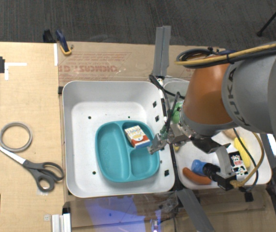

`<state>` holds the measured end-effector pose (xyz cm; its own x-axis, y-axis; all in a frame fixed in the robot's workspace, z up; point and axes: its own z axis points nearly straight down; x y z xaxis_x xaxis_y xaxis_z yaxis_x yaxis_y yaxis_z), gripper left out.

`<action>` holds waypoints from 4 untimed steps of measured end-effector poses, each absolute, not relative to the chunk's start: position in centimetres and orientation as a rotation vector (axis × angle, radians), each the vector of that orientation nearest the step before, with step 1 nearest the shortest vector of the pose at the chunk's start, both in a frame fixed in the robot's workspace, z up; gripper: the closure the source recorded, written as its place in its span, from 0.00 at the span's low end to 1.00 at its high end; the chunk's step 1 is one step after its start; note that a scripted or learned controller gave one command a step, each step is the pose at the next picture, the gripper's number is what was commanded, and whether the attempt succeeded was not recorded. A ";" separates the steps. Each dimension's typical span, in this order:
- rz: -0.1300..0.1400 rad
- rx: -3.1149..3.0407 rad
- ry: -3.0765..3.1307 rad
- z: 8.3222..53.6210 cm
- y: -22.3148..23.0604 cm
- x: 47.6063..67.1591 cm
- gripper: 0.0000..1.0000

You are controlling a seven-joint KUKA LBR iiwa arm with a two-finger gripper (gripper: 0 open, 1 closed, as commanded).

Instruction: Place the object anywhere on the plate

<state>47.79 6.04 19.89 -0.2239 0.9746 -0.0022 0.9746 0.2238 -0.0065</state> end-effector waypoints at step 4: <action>0.005 -1.871 -2.523 19.9 -0.9 47.9 1.00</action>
